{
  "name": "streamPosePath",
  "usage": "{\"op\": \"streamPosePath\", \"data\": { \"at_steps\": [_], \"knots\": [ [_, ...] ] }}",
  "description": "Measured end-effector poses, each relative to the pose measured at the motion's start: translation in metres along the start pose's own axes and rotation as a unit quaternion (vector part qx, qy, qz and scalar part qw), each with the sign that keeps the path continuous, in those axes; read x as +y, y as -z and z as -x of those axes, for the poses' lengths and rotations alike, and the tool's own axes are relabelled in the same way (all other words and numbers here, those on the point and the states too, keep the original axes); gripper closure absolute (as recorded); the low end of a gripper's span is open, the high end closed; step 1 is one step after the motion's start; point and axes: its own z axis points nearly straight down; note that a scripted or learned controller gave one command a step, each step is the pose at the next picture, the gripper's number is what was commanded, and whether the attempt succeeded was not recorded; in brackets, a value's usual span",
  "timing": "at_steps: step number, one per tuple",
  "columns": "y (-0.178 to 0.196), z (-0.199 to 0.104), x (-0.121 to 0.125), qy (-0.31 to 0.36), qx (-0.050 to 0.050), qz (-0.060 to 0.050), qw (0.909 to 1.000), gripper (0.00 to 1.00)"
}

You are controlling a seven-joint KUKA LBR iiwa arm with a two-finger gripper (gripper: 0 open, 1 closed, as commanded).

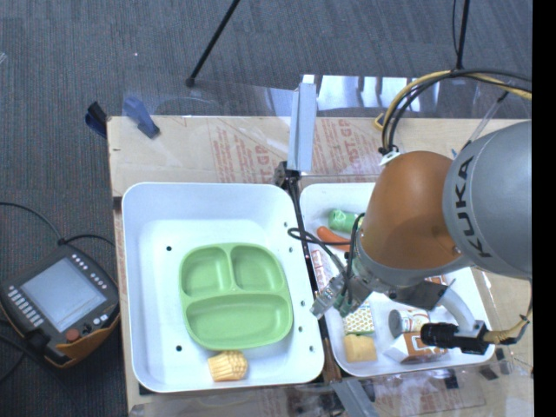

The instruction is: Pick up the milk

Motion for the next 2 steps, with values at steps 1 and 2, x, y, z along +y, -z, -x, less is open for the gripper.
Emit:
{"op": "streamPosePath", "data": {
  "at_steps": [1,2],
  "knots": [
    [0.006,-0.003,0.003,0.002,0.003,-0.002,1.0000,1.00],
    [-0.001,0.046,0.027,0.053,0.000,0.001,0.9986,1.00]
  ]
}}
